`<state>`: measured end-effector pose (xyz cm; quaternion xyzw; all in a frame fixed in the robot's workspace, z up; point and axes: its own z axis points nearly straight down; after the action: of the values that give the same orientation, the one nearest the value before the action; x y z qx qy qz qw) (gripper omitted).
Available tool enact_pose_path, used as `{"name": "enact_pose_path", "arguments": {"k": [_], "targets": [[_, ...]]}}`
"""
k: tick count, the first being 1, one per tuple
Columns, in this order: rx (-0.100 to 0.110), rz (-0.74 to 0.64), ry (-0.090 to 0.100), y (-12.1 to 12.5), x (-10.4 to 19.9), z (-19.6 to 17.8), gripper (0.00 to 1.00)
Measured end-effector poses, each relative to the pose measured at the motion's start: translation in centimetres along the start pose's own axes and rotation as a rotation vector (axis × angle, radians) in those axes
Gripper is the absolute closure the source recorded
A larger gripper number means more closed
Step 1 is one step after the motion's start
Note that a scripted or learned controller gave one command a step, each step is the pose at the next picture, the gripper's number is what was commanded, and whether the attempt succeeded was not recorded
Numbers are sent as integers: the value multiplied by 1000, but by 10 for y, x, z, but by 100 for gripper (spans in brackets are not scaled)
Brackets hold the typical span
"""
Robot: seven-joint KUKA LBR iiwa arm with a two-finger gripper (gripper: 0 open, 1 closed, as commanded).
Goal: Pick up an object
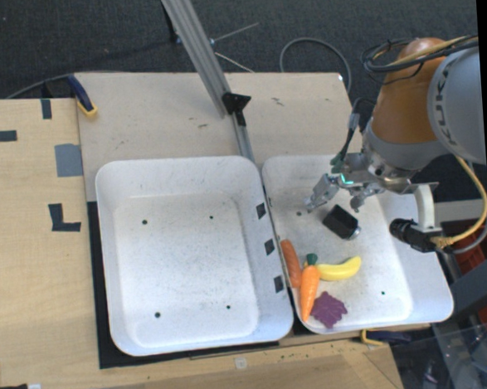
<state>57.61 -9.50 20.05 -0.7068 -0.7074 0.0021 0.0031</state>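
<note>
Where the arm reaches in from the right, its jaws (341, 193) hang over the far part of the right bin (417, 302), spread open with nothing between the fingers. A small black block (341, 222) lies on the bin floor just near of them, a little to the right, close under the fingertips though whether it touches them cannot be made out. It is dark, boxy and turned at a slant.

The right bin also holds a cluster of toy food at its near left corner: a yellow banana (340, 268) lying crosswise, an orange carrot (308, 286) with a green top pointing toward the near edge, a purple bunch of grapes (327, 308) just beside the carrot's tip, and a thin orange-red piece (291, 262) lying along the left wall. The banana sits well apart from the black block.

The left bin (114, 240) stands edge to edge with the right one on the desk (31, 246), its white floor speckled with dark flecks.
</note>
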Motion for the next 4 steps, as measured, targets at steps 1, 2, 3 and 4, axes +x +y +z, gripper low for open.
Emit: {"name": "enact_pose_path", "arguments": {"k": [1,2,3,4], "targets": [[-5,-1,-1,1,0,-3,0],[1,-1,-1,-2,5,61,0],[-6,0,-3,-2,5,113,0],[-5,-2,-1,-2,6,101,100]]}}
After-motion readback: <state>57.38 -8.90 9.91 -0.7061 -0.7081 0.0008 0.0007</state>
